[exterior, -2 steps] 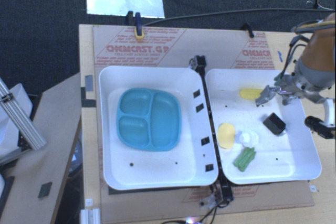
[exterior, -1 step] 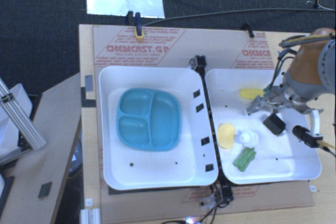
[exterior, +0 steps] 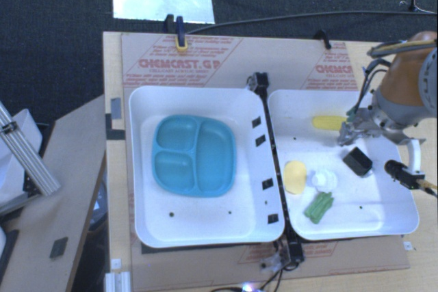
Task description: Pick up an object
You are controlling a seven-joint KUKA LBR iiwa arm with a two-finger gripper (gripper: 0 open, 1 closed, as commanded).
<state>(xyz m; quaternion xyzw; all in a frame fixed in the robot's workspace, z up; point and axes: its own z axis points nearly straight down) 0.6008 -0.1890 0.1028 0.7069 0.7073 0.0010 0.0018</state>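
Right bin (exterior: pixel 383 215), centre-right of frame: yellow oblong piece (exterior: pixel 328 122), pale yellow lump (exterior: pixel 295 176), white item (exterior: pixel 324 180), green piece (exterior: pixel 318 207), black block (exterior: pixel 357 161). Hand (exterior: pixel 350 135) just beside yellow oblong piece; grip cannot be told. Left bin (exterior: pixel 205 222): blue divided plate (exterior: pixel 194 155). Cardboard-topped desk (exterior: pixel 226 58), dark carpet (exterior: pixel 55 24).

arm (exterior: pixel 410 89): cut by right edge | gripper (exterior: pixel 347 135): fingers unclear
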